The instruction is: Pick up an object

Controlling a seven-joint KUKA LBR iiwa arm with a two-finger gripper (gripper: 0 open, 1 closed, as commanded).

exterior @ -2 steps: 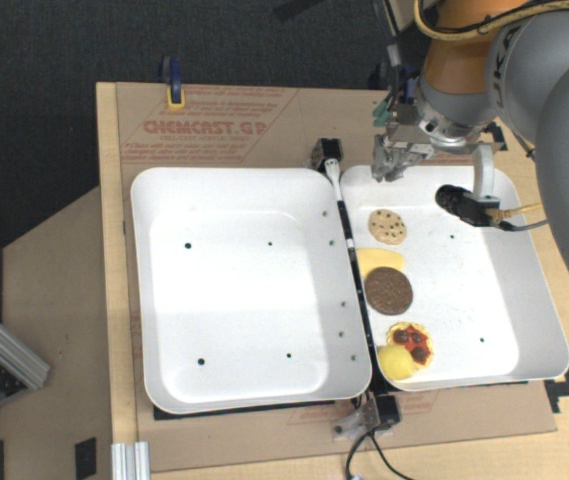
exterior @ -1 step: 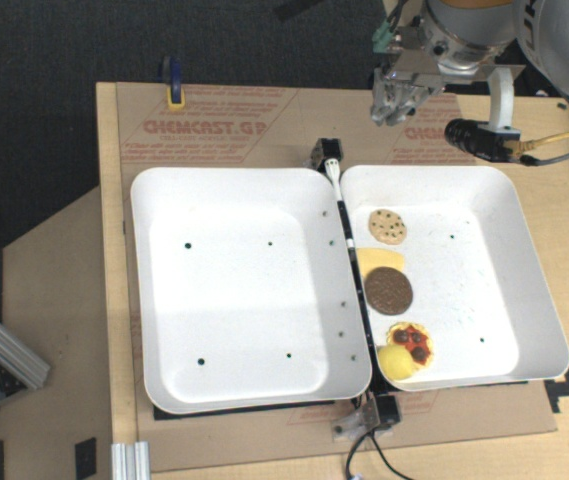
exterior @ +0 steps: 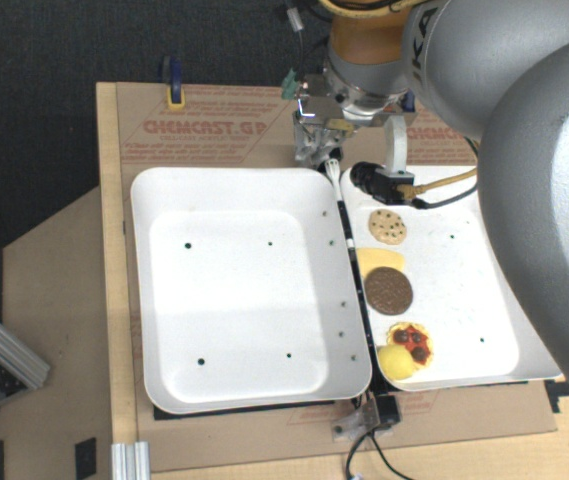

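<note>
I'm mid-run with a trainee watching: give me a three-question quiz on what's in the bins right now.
1. True or false: the chocolate-chip cookie lies in the right bin.
2. Which item lies nearest the camera-side edge of that bin? A) the dark brown round cookie B) the yellow piece topped with red C) the chocolate-chip cookie
3. Fill in: the claw hangs over the ____ end of the divide between the two bins.

Key: 1 true; 2 B; 3 far
</note>
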